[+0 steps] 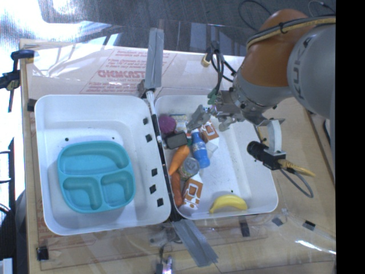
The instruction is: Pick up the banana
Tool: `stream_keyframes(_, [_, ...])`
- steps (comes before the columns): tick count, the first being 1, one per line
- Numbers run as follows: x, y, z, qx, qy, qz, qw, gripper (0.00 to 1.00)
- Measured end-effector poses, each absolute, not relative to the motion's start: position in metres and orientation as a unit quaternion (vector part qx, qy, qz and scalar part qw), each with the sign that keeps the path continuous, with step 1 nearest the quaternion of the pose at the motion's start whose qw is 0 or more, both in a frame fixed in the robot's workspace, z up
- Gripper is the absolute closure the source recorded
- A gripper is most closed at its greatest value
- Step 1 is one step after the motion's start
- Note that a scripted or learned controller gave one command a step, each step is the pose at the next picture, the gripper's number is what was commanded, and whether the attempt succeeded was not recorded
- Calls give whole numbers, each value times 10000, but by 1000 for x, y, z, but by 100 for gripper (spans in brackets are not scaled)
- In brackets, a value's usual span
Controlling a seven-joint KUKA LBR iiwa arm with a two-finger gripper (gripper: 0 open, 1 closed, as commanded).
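The yellow banana [228, 204] lies flat near the front wall of the right bin [259, 170], with bare white floor around it. My gripper [211, 120] hangs over the back part of that bin, above the clutter, well apart from the banana. Its two grey fingers [198, 117] stand open, and nothing is held between them.
A pile lies along the right bin's left side: a purple item [167, 123], a black block [175, 140], a blue bottle [199, 149], an orange carrot [178, 160], a grey can [190, 167] and an orange-white carton [194, 193]. The left bin [51, 113] holds a teal divided tray [96, 176].
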State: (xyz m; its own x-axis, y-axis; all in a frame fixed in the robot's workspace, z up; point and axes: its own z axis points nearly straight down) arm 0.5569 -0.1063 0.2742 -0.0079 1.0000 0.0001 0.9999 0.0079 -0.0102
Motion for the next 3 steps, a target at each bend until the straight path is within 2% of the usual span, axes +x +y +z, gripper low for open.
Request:
stream_keyframes(1, [500,-131,192,-6955,-7185,32,40,0])
stream_keyframes(2, [514,-140,102,-7264,-6872,21,35,0])
stream_keyframes(3, [559,-118,172,-6961,-7179,20,27,0])
